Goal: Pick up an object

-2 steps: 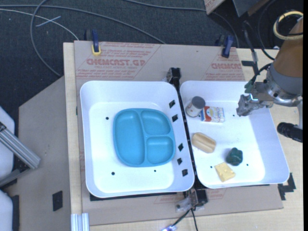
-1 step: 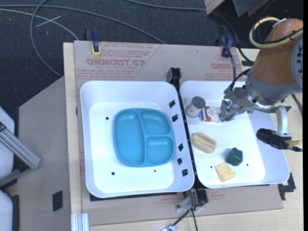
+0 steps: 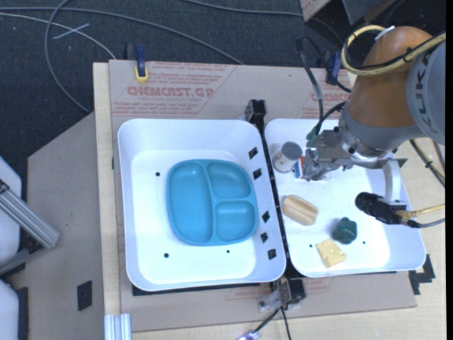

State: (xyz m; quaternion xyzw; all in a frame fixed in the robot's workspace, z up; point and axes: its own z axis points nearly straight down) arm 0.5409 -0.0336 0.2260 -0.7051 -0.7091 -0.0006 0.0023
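Observation:
My gripper (image 3: 316, 168) hangs over the far part of the right bin (image 3: 403, 257), pointing down. A small grey-and-white cup-like thing (image 3: 287, 155) lies just left of it, near the bin's left wall. A tan bread roll (image 3: 299, 210) lies closer to the front, below the gripper. A dark green lump (image 3: 345, 230) sits to the roll's right, and a yellow cheese wedge (image 3: 330, 253) lies near the front rim. Nothing shows between the fingers.
The left bin (image 3: 134, 190) holds a blue divided plate (image 3: 211, 201) in its middle. A black divider with clips (image 3: 265, 183) runs between the two bins. Cables trail over the dark floor behind the bench.

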